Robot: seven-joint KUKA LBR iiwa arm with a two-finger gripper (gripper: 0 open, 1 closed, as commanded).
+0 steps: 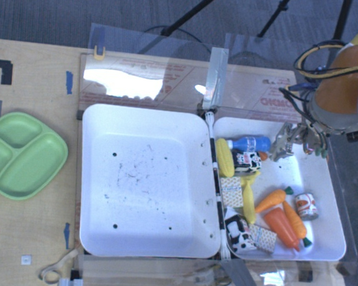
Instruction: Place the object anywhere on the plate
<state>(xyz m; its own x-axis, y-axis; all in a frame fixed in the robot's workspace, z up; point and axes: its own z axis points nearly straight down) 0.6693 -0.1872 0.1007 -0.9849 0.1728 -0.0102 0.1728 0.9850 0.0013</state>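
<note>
We take the object to be one of the toys heaped in the right bin (329, 202): a corn cob (224, 157), a blue bottle (252, 143), carrots (284, 224), a small can (306, 205) and cow-patterned cartons (247, 160), none of them picked out yet. The gripper (289, 143) hangs over that bin's far end, just right of the bottle; we cannot tell how it is set, and nothing is visibly in it. The green divided plate (20, 154) sits bare on the surface (22, 231), well apart beyond the left bin (94, 182), so in our judgement grasp, carry and placement all remain.
</note>
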